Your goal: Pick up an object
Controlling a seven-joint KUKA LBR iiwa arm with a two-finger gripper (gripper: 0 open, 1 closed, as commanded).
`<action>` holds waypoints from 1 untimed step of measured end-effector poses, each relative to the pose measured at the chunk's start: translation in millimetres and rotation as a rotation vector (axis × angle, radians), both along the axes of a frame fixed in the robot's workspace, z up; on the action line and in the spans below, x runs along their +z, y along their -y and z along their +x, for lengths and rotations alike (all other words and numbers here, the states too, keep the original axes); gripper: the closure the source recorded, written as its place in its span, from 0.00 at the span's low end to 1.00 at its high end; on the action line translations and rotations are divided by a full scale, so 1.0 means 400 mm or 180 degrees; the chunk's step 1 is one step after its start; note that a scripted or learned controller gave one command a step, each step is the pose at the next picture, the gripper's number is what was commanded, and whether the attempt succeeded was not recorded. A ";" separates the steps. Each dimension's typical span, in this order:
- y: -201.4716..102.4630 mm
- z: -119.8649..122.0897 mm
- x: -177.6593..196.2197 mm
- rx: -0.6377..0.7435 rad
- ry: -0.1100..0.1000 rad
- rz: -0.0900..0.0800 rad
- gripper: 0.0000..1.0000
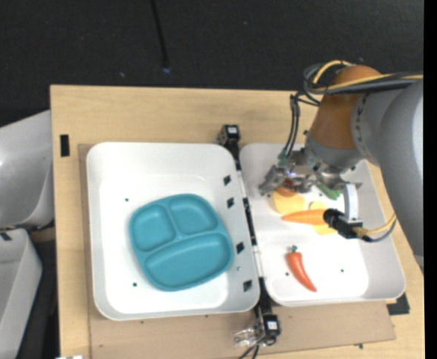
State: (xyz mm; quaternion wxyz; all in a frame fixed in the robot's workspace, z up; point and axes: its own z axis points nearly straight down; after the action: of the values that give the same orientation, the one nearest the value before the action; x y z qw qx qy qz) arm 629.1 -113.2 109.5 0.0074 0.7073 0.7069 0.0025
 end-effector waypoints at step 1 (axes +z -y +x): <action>0.003 0.002 -0.020 -0.0007 -0.0037 0.0017 0.00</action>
State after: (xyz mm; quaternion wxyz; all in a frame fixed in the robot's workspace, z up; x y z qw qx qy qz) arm 629.9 -114.2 101.4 0.0014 0.7081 0.7061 0.0003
